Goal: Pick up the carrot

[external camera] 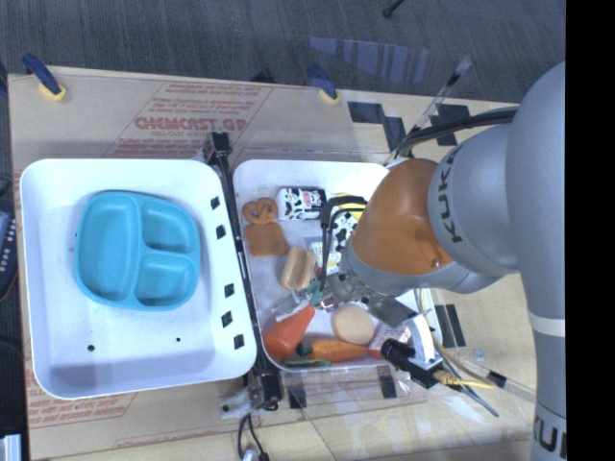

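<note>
The carrot (333, 351) is orange with a green top at its left end. It lies flat along the front wall of the right bin (252, 286). My gripper (327, 294) hangs below the orange wrist band over the middle of that bin. It is just behind the carrot and above a red-orange wedge (288, 332) and a cream egg-shaped piece (354, 327). The wrist hides most of the gripper, and I see nothing held in it.
The right bin also holds a tan bread roll (295, 269), a brown slab (267, 241), a round cookie (258, 211), a cow-patterned carton (303, 203) and a yellow-black item (344, 224). A blue divided plate (137, 250) lies in the left bin (58, 353).
</note>
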Controlling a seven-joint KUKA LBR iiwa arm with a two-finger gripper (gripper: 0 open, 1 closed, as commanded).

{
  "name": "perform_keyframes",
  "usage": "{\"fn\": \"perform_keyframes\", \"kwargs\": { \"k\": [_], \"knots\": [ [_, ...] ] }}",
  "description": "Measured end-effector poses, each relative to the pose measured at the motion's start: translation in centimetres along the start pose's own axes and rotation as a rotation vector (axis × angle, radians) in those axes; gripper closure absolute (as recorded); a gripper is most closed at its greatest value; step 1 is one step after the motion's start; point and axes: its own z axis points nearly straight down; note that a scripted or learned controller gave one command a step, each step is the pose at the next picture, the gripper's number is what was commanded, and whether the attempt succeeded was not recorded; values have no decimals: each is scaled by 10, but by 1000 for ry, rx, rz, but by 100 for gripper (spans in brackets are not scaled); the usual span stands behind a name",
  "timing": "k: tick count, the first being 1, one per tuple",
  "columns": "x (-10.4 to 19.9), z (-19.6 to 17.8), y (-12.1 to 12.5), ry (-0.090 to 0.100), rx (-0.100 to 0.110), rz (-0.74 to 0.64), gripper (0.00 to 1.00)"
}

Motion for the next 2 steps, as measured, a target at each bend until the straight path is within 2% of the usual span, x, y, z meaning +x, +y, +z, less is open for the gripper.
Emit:
{"fn": "perform_keyframes", "kwargs": {
  "k": [1, 2],
  "knots": [
    [-58, 23, -13, -16, -18, -339, 0],
    [-115, -54, -29, -14, -11, -304, 0]
  ]
}}
